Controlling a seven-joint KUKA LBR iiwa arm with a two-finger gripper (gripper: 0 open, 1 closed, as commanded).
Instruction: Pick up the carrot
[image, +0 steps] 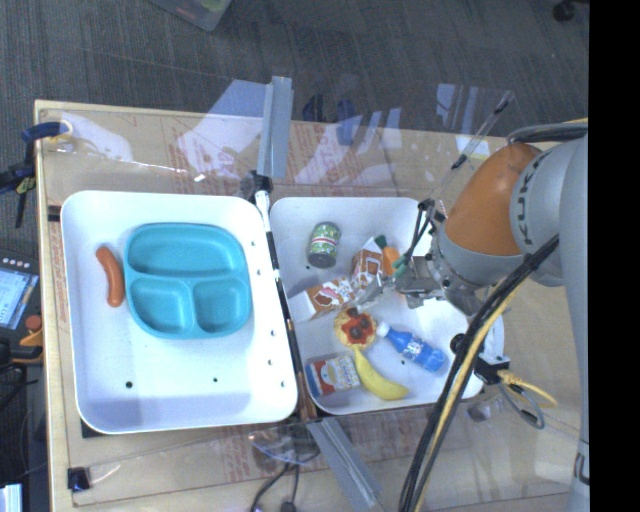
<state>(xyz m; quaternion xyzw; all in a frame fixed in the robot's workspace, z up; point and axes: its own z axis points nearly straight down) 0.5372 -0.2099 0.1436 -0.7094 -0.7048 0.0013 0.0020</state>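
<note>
The carrot (388, 259) lies in the right bin (300, 225), far side, just beside a snack packet (366, 268). It looks light, stiff and smooth; take it across the middle. You cannot tell the gripper's (408, 272) opening here.

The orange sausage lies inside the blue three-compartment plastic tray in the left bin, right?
Not quite. The camera view shows the orange sausage lying on the white floor of the left bin, just beside the blue three-compartment plastic tray, not inside it.
</note>
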